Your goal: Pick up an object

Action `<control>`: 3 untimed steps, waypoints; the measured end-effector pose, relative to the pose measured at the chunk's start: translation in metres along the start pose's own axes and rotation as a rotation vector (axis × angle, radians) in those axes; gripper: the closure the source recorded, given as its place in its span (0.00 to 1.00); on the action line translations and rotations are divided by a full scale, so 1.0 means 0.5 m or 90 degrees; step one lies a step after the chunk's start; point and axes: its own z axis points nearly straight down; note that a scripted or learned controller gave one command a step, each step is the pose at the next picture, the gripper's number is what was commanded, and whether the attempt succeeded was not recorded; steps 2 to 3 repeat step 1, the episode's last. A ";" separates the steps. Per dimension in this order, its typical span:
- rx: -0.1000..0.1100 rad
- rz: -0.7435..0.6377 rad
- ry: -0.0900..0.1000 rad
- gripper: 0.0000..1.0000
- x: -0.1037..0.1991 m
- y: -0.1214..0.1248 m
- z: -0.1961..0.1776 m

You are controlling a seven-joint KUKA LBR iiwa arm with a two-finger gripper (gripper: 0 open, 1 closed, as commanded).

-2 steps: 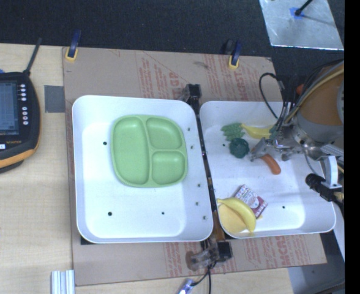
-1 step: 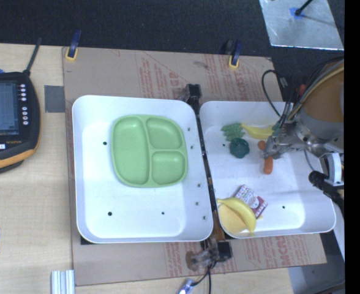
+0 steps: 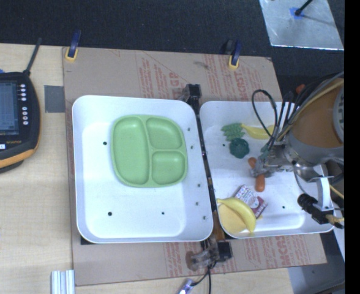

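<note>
Your end effector sits over the orange carrot at right (finger state unreadable); it's light, slick, so pinch mid-length.

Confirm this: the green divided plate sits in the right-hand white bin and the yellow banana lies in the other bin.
Wrong on the bin. The camera view shows the green divided plate in the left-hand shallow white bin; the yellow banana lies in the other bin, on the right.
</note>
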 end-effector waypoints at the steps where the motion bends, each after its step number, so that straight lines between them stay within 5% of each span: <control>1: 0.002 -0.001 0.002 1.00 0.153 0.041 -0.197; 3: 0.002 -0.001 0.002 1.00 0.153 0.041 -0.197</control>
